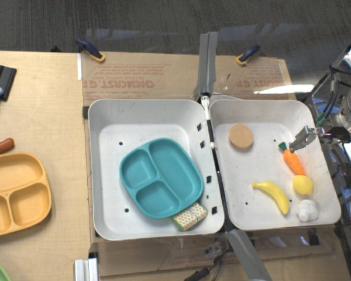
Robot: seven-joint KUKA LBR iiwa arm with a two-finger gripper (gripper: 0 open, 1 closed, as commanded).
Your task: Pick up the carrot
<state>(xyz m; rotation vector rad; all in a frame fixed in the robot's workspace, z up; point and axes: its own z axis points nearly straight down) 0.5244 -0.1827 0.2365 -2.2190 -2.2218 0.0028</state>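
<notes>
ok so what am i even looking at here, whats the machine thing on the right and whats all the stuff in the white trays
This is one camera fixed above a bench, looking down at a slant. The machine at the right edge is a robot arm; its gripper is its grasping end, hanging just above the green top of a toy carrot, which lies in the right bin. I cannot tell whether it grips anything. That bin also holds a tan disc, a banana, a lemon and a white ball. The left bin holds a teal divided plate and a small patterned block.
</notes>
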